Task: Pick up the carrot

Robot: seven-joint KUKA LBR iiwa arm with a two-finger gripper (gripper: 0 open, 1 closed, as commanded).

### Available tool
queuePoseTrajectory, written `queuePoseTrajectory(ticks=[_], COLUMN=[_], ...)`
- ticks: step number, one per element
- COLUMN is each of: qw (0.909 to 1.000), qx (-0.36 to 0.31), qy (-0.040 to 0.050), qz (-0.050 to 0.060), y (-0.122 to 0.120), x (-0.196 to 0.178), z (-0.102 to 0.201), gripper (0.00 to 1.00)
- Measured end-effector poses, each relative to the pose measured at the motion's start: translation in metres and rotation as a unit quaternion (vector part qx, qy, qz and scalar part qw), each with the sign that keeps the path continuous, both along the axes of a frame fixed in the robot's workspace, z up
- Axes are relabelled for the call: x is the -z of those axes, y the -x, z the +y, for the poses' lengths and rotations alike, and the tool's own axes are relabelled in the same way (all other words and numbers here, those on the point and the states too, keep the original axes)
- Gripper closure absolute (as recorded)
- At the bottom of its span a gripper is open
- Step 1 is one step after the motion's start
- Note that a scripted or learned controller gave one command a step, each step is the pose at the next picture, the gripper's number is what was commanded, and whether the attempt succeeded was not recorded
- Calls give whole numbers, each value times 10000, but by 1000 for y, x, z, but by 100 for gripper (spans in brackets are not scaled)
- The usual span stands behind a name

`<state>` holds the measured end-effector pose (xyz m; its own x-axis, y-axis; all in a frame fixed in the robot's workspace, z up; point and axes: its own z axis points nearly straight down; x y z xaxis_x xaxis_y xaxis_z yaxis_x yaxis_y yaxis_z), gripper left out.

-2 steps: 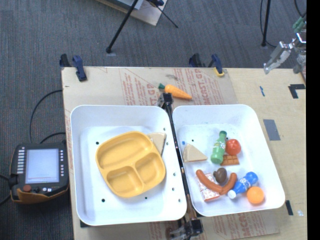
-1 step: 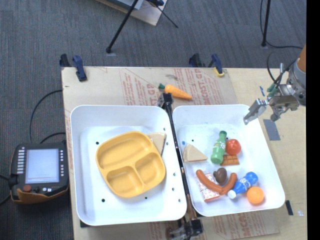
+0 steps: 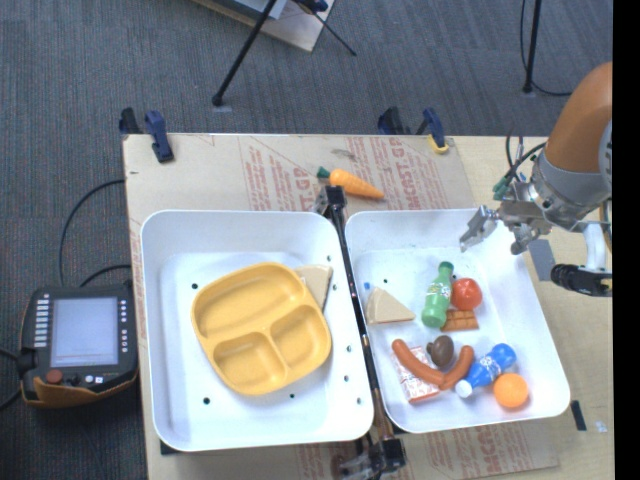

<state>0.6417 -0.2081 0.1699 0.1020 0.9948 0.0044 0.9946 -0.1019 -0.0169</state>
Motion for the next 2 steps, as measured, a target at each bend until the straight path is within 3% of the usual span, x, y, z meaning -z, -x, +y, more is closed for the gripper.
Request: queuePoseTrajectory(ticks=[1, 2], qw=[9926, 9902], qx=[-1203, -1400], qy=[57, -29], qz=[-160, -4], y=[-7, 57], x=[-157, -18], z=[2, -1], gripper=[0, 0])
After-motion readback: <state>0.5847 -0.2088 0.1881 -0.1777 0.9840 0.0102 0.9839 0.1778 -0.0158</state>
